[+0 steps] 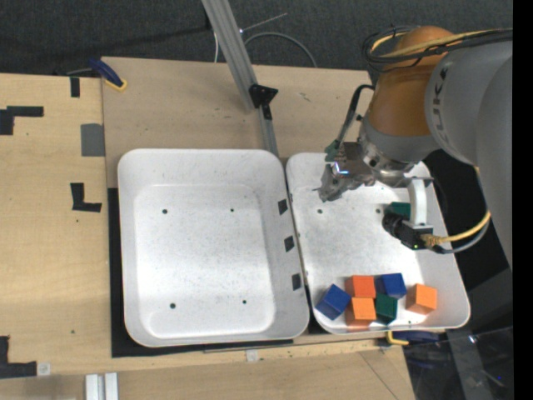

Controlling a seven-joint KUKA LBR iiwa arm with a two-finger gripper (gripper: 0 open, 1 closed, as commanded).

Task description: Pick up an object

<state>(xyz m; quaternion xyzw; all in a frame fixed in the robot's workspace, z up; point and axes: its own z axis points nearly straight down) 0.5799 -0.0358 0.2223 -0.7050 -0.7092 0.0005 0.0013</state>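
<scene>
Blocks sit clustered at the right bin's [310,223] near edge: a blue block [333,301], two orange blocks [363,287] [362,309], a second blue block [391,285], a green block [385,307] and a third orange block [422,297]. The end effector [331,190] hangs over that bin's far part, well apart from them, nothing visibly in its grip; how wide it stands I cannot tell.

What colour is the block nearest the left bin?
Blue: that block, seen in the camera view.
</scene>
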